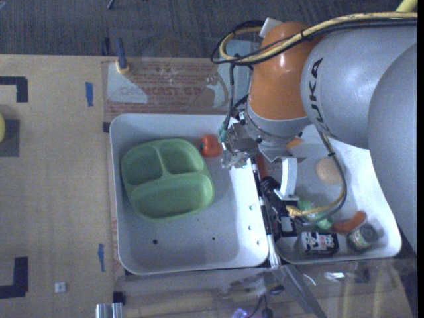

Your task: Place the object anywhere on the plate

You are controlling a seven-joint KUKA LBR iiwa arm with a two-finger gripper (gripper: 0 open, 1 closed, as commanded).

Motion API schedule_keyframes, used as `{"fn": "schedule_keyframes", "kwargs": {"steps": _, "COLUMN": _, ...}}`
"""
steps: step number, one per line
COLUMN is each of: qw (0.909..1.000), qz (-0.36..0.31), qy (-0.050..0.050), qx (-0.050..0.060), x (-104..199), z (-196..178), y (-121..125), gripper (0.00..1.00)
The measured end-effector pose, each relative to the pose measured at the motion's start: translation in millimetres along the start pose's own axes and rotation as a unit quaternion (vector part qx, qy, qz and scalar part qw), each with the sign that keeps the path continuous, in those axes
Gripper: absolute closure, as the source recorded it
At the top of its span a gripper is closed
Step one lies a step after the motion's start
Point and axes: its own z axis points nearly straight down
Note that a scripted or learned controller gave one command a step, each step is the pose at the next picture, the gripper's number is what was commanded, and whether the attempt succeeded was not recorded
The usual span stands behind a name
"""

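From my station I see the gripper (233, 152) sitting low over the right-hand side of the left bin (132, 254), close to the wall it shares with the right bin (387, 240); the wrist housing covers it from above, so I cannot tell how it is set or whether it has hold of anything. A small orange-red object (211, 146) lies on the left bin floor just beside the gripper, on its left, and just off the upper right corner of the green plate (167, 177); whether the gripper touches it I cannot tell. The object is beside the plate, not on it. The plate is a divided one with three compartments and rests in the middle of the left bin. The arm (344, 78) reaches in from the right, its orange band (281, 71) above the wrist, the grey body crossing over the right bin with cables trailing down. In the right bin I note a pale round item (327, 171), an orange carrot-like piece (350, 222), a small can (364, 237) and a dark packet (320, 242)
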Motion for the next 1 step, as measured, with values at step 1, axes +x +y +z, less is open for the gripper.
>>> {"fn": "schedule_keyframes", "kwargs": {"steps": 1, "qw": 0.9972, "qz": 0.075, "qy": 0.0, "qx": 0.002, "x": 0.7, "z": -40.9, "y": -55.9, "gripper": 1.0}}
